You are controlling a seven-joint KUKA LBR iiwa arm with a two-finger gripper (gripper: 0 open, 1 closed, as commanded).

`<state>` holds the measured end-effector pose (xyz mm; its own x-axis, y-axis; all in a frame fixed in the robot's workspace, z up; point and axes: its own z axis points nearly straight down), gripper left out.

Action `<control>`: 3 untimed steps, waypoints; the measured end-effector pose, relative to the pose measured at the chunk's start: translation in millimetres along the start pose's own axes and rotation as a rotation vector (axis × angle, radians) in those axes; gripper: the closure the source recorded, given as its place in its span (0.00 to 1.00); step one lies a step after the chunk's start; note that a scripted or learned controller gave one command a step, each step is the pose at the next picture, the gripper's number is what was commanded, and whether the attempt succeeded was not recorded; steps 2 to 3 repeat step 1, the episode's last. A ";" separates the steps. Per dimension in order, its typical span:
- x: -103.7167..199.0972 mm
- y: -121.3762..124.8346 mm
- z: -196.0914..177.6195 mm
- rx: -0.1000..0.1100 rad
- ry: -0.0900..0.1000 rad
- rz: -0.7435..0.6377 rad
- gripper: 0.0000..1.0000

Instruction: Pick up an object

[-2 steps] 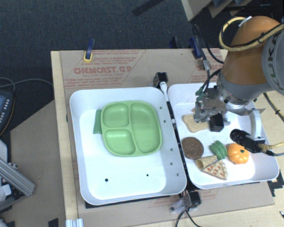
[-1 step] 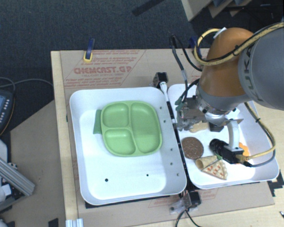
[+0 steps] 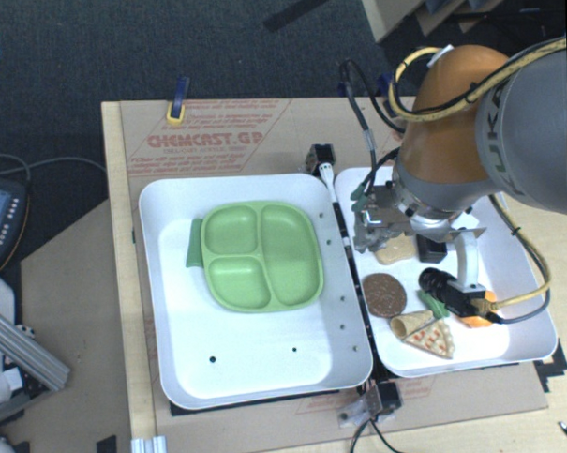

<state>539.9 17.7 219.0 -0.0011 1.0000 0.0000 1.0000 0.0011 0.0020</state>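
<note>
Claw [image 3: 385,233]: low in right bin [image 3: 523,337], over a tan piece [image 3: 393,254]; opening cannot be told
Nearby objects: brown disc [image 3: 384,294], pizza slice [image 3: 431,336], just beside
Risk: crowding may cause a glancing grip, or the divider wall fouls the approach

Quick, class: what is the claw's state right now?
Claw: low in the right bin, above the tan piece; open, shut or holding cannot be told.

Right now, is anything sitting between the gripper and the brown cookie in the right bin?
Nothing visible does. The gripper hangs just above the brown cookie, with a bare strip of the right bin between them; a tan piece lies beside it.
</note>
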 end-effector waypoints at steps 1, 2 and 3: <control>-3.1 1.3 -12.2 -0.001 0.000 0.000 1.00; -3.1 1.3 -12.2 -0.001 0.000 0.000 1.00; -3.1 1.3 -12.2 -0.001 0.000 0.000 1.00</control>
